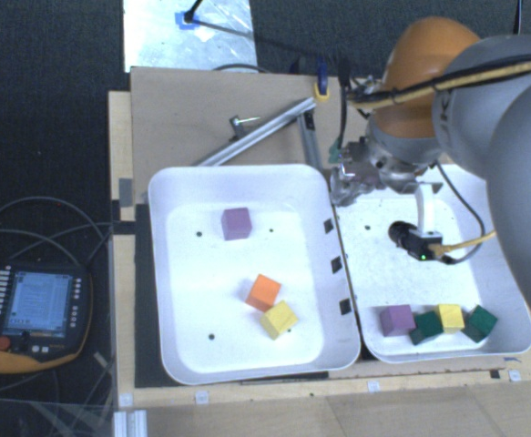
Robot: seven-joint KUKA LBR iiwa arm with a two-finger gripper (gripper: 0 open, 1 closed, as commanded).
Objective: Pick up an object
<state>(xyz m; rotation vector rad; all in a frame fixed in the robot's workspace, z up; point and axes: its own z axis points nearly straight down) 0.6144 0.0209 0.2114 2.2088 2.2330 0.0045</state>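
Over the far left corner of the right bin [520, 330], my end effector [345, 182] hangs close to the rim shared with the left bin [169, 189]. I cannot tell how far open it is, and nothing visible shows it holding an object.

Candidates: in the right bin, a purple cube [395, 319], a dark green cube [425, 325], a yellow cube [451, 316] and a second green cube [480, 321] lie in a tight row along the near wall, well apart from the end effector. In the left bin, a lone purple cube [236, 223] sits toward the far side, while an orange cube [263, 291] and a second yellow cube [279, 319] touch near the middle.

Hazards, as I judge them: a descent from this spot may strike the rim; a grasp in the crowded row may catch two cubes or jam one against the wall; the touching pair may skid apart on closing.

Writing: a handheld pendant [33, 312] lies left of the tabletop [201, 116], its screen too small to read; no brand or label is legible.
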